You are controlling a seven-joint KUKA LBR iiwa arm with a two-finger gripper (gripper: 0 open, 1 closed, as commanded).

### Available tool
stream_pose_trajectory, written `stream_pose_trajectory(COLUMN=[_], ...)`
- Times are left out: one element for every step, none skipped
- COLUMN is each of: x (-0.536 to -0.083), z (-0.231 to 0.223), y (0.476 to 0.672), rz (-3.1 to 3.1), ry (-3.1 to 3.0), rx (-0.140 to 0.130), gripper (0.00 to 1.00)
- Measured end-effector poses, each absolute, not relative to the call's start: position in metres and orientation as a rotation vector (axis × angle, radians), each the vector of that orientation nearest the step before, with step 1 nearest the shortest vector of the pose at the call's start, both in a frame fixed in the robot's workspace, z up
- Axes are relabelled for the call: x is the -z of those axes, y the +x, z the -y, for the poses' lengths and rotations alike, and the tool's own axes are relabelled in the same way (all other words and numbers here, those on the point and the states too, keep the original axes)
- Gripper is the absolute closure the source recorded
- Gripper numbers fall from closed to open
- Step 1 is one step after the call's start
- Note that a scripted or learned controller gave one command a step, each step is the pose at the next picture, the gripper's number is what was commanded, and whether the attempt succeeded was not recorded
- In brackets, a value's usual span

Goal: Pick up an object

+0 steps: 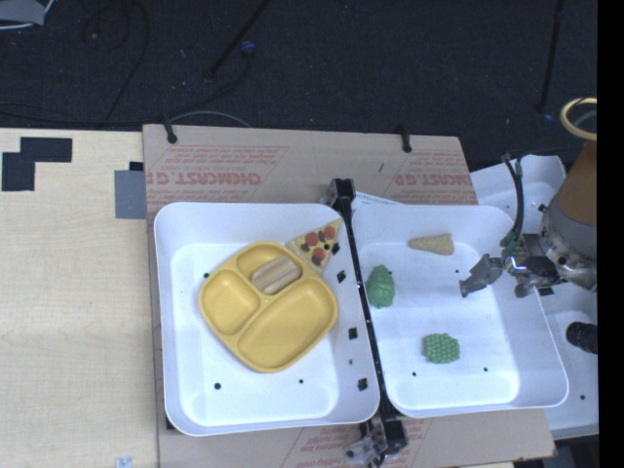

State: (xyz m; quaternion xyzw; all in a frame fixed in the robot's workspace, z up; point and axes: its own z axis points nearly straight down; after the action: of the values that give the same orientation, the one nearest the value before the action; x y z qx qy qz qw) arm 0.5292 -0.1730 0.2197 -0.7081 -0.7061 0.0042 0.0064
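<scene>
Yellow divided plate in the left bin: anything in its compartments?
Partly. The yellow divided plate holds one tan, bread-like piece in its upper compartment; the other two compartments look bare.

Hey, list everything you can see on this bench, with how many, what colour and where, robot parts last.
White bins: two, white, side by side on the bench.
Divided plate: one, yellow, left bin.
Bread-like piece: one, tan, in a plate compartment.
Pizza slice: one, yellow with red spots, left bin's upper right.
Wedge: one, tan, right bin's top.
Leafy item: one, green, right bin's left side.
Bumpy item: one, green, right bin's lower middle.
Gripper: one, grey, over right bin's right side.
</scene>
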Motion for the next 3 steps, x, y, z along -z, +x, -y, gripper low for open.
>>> stream_pose_trajectory(x=[-0.227, -0.165, -0.118], z=[0.173, 0.179, 0.179], y=[0.532, 0.530, 0.522], rz=[2.221, 2.215, 2.216], ry=[-2.220, -2.217, -2.217], rx=[-0.002, -0.006, -0.004], gripper=[0.00, 0.00, 0.00])
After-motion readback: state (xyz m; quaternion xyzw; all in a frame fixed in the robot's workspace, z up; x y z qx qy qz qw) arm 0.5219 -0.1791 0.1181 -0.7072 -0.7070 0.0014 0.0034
